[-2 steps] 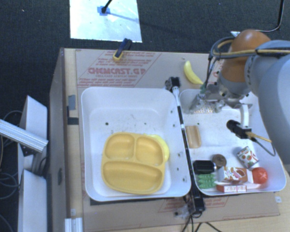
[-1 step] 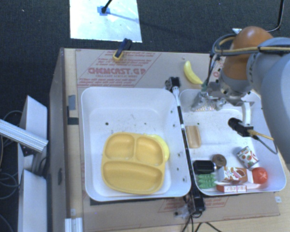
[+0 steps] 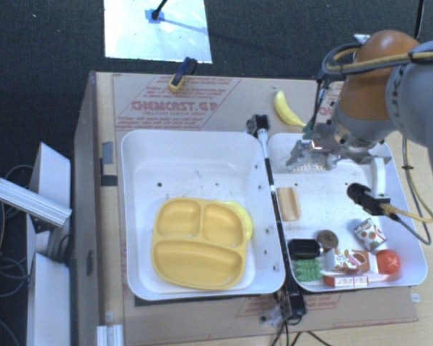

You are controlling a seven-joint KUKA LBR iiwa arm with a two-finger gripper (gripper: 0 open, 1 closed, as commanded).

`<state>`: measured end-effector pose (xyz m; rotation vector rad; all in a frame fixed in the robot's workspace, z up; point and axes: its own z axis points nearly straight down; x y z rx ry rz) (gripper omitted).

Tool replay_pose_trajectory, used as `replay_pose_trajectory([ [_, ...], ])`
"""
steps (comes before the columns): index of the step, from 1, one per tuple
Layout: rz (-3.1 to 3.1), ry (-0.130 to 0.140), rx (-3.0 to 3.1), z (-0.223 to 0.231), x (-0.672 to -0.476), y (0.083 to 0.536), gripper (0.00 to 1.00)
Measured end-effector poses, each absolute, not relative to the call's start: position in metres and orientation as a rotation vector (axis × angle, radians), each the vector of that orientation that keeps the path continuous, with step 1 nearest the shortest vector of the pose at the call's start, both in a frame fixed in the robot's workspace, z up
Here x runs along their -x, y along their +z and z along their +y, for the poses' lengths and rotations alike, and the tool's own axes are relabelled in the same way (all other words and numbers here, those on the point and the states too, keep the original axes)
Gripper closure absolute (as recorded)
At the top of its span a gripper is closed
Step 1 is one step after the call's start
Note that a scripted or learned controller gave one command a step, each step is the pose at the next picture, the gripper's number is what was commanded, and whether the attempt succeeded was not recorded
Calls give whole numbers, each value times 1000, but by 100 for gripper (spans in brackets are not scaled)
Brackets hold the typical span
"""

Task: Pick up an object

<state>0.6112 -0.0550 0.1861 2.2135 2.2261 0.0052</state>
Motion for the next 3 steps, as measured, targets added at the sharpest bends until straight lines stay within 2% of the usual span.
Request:
replay_pose_trajectory([
  [1,2226,4,-2214,-31,-605,231,100],
  [2,2227,2,-2216,18,-605,214,100],
  [3,2222,2,-2218,-8,-598,242,100],
])
